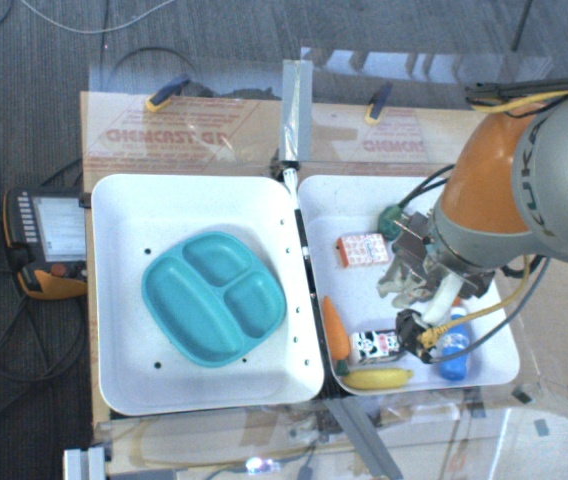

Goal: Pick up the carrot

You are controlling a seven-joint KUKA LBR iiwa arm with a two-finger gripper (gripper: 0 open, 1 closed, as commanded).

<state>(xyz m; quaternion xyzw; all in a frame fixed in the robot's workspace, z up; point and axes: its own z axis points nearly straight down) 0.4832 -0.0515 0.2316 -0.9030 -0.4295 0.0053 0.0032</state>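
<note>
The orange carrot (335, 330) lies lengthwise along the right bin's (354, 196) left wall, near its front corner.

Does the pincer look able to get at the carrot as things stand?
Probably yes: the carrot lies uncovered, with bare bin floor between it and the pincer. It hugs the bin's left wall, though, leaving little room there.

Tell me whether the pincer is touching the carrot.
Apart. The camera view shows bare white floor of the right bin between the pincer and the carrot, which lies by the bin's left wall.
</note>
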